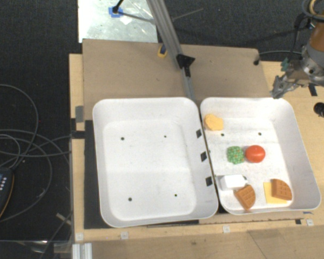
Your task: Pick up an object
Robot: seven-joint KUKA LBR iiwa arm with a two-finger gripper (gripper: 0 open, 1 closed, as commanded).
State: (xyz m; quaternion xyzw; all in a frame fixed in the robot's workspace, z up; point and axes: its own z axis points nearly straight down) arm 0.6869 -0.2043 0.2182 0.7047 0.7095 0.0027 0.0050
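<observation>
— Brown tabletop [129, 69], two white bins. Where's the gripper [278, 90]?
— Over the right bin's [305, 161] far corner; jaws unreadable. The red ball [255, 154] lies nearer us, mid-bin.

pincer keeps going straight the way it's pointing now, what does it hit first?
Likely the far right rim of the right bin: the pincer points down-left just above that corner. Depth is unclear, so it may clear the rim and meet the bin floor.

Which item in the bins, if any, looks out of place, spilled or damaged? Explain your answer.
Nothing stands out. The yellow piece, green ball, red ball, white block and brown waffle pieces all lie inside the right bin, none visibly broken. The gripper hangs above that bin's far right corner.
</observation>
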